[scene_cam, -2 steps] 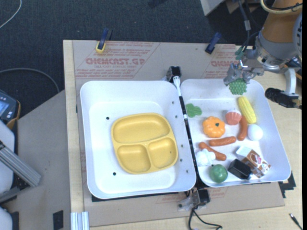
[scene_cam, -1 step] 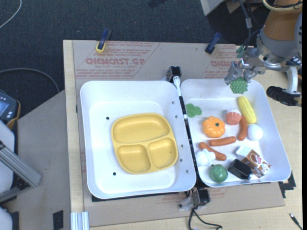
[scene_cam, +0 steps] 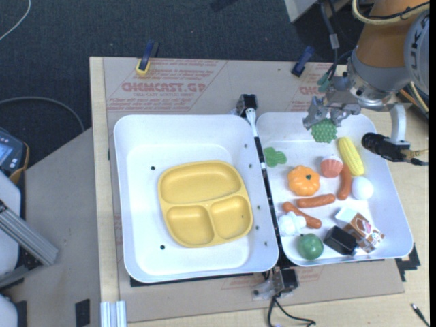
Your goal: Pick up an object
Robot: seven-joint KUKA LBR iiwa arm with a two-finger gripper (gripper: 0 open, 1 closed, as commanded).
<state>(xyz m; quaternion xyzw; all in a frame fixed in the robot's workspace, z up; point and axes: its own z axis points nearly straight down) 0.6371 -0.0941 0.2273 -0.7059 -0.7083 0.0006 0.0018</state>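
At the near edge of the right bin (scene_cam: 402, 240) lie a green ball (scene_cam: 310, 246), a black block (scene_cam: 338, 240) and a small printed carton (scene_cam: 362, 227). Beyond them sit a white egg (scene_cam: 362, 188), two sausages (scene_cam: 315, 201), a small orange pumpkin (scene_cam: 303, 180) and a corn cob (scene_cam: 351, 155). The left bin (scene_cam: 129, 182) carries a yellow divided tray (scene_cam: 203, 201). At the far end of the right bin, the end effector (scene_cam: 327, 118) hangs directly over a green broccoli floret (scene_cam: 324, 131), touching or just above it. Whether its fingers are apart or clamped on the floret cannot be told from here. To do this step well, the fingers should straddle the floret squarely, close fully, then lift straight up, clear of the corn cob just beside it. The floret looks light and bumpy, so a shallow grip would likely slip.
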